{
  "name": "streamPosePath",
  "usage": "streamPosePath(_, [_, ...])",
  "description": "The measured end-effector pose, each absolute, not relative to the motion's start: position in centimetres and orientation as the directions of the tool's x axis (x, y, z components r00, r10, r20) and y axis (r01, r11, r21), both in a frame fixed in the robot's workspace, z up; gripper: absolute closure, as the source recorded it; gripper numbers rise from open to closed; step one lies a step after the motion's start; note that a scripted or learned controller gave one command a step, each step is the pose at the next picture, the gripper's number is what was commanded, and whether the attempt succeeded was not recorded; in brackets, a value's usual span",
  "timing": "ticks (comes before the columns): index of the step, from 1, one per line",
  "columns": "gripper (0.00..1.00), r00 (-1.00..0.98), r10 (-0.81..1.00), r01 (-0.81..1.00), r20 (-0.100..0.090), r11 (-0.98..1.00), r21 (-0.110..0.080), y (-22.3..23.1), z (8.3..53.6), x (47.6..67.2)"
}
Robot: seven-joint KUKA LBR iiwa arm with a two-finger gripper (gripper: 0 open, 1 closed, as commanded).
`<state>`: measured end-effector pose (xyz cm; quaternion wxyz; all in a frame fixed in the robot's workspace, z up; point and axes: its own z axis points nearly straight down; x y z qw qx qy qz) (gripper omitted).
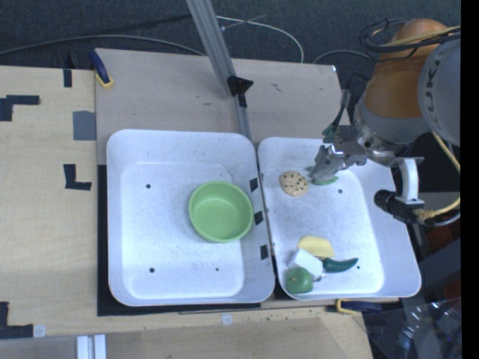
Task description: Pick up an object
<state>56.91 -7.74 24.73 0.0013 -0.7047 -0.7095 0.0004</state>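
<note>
i read this as the approach step: my tool (326, 172) hangs low in the right bin (389, 271), holding nothing that i can see, and i cannot tell how it is set. the cookie (293, 183) lies just beside it, toward the left bin (127, 200). next i'd shift over the cookie, then descend.

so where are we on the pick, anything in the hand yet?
Nothing looks lifted yet. The hand is low in the right bin, just right of the cookie, with something green under it that I can't identify. Whether it has closed on anything can't be told from this angle. The yellow piece, white block, green ball and dark green pepper lie in that bin's near corner. Grasp and lift remain.
</note>
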Motion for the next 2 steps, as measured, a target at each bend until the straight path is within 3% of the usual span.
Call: streamPosePath(2, [1.0, -0.006, 1.0, 1.0, 0.001, 0.006, -0.002, 2.3, 23.5, 60.6])
